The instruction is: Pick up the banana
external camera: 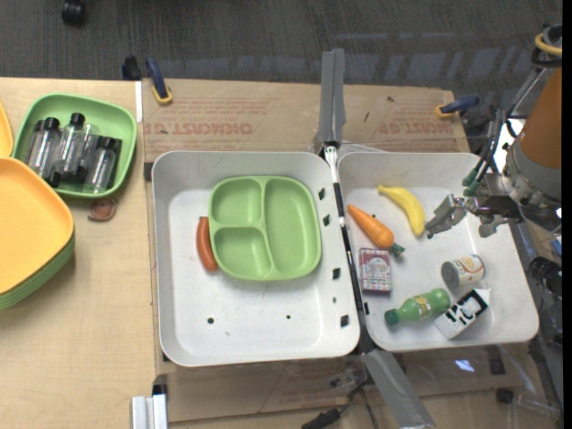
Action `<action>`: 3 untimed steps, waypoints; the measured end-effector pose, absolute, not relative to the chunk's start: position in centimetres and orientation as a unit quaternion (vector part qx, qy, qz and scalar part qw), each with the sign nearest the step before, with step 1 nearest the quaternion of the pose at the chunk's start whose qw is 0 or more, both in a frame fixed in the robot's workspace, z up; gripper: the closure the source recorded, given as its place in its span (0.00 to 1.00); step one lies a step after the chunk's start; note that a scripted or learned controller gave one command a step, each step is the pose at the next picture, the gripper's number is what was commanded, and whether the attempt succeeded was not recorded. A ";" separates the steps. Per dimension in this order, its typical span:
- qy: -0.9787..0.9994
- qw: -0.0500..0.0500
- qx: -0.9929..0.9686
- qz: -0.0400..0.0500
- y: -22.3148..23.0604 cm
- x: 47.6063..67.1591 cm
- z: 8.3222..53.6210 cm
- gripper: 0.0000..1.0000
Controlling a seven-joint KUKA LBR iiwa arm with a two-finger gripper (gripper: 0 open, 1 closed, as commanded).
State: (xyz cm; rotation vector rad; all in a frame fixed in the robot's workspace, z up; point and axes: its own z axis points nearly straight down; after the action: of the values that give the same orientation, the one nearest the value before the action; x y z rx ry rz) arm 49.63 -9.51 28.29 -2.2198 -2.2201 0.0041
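Banana [404, 207] lying in the right bin [523, 324], toward its far side, curved, yellow, untouched. Just left of the banana and slightly nearer: a carrot [372, 226] with a green stub, pointing away at a slant. Nearer than the banana, past the carrot: a small red packet [375, 270] flat on the bin floor. Further toward the near wall from the banana: a green bottle [418, 307] on its side, a tin can [463, 271] tipped over, and a black-and-white box [465, 312] beside the bottle's base. Right of the banana, close but apart from it: the end effector [468, 214], reaching in from the right on the grey arm, fingers spread (nothing seen between them), one finger [441, 216] angled down toward the banana's near tip without contact visible. Left of the banana, across the bins' shared wall: the left bin [179, 329] carrying a green divided plate [265, 228], with a sausage [206, 243] alongside the plate's left edge. Much farther left of the banana, out on the bench [80, 347]: a green tray [116, 119] of dark-capped vials [73, 153] and a stack of orange plates [31, 235].
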 end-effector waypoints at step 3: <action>-0.677 0.001 -0.736 0.001 -15.1 52.9 9.1 0.00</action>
State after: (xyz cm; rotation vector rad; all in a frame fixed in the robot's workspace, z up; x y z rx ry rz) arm 52.90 -15.06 9.10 -2.3112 -2.1250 0.0023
